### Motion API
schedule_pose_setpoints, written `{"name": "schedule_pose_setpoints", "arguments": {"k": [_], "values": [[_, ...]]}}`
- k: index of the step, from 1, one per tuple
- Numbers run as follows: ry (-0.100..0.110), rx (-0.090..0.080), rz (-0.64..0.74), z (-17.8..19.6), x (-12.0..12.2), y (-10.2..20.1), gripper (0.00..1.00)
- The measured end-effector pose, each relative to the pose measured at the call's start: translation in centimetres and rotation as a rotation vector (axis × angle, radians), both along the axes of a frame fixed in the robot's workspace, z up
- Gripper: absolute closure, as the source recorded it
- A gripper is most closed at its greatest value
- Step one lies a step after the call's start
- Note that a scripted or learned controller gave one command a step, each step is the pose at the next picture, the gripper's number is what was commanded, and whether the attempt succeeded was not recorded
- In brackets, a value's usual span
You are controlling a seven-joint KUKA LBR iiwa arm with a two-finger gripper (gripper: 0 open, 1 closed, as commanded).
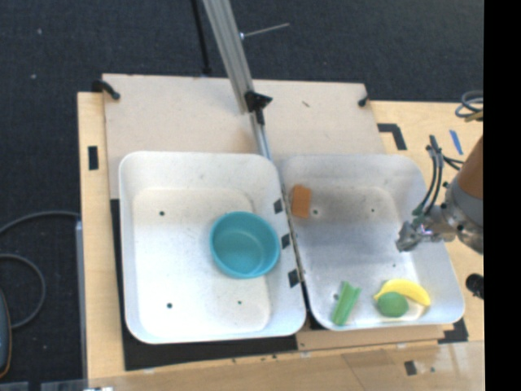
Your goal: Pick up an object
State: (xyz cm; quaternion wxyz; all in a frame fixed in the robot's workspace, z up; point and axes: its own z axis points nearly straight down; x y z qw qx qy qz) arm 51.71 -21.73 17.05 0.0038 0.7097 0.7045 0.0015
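Observation:
The right bin [358, 177] holds a small orange block [300, 201] near its left wall. A green stick [345, 304] lies at its front edge, and a green ball [392, 304] rests against a yellow banana-shaped piece [409, 291] at the front right. The left bin [163, 300] holds a teal bowl [244, 244]. My gripper [409, 238] hangs over the right side of the right bin, above and slightly behind the banana piece, with nothing visible between its fingers. Whether the fingers are apart is too small to judge.
A slanted aluminium pole [232, 51] rises from the back between the bins. The bins sit on a wooden bench [203, 112] with dark floor around it. Cables run along the arm at the right edge.

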Motion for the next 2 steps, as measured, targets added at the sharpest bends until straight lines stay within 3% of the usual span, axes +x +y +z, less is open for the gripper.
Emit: {"name": "schedule_pose_setpoints", "arguments": {"k": [1,2], "values": [[-0.001,-0.001,0.011,6.4,-0.1,-0.3,1.0],[0.0,0.0,0.012,10.5,0.1,-0.5,1.0]]}}
